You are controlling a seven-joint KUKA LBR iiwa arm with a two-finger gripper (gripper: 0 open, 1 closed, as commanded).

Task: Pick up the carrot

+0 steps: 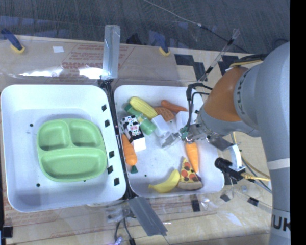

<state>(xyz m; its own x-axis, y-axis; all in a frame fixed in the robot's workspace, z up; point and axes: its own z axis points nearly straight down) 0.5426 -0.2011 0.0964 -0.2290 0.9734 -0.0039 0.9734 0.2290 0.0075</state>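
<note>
The orange carrot [193, 156] lies lengthwise in the right bin [158, 188], green top uppermost.

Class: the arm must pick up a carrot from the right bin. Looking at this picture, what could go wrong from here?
1. Two carrots: one just below the gripper, another by the left wall; the program may mix targets.
2. The pizza slice and banana lie close below the near carrot and could be nudged.
3. Cables hang near the bin rim.

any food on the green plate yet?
No. The green plate sits alone in the left bin; the carrots, corn and banana all lie in the right bin.
</note>
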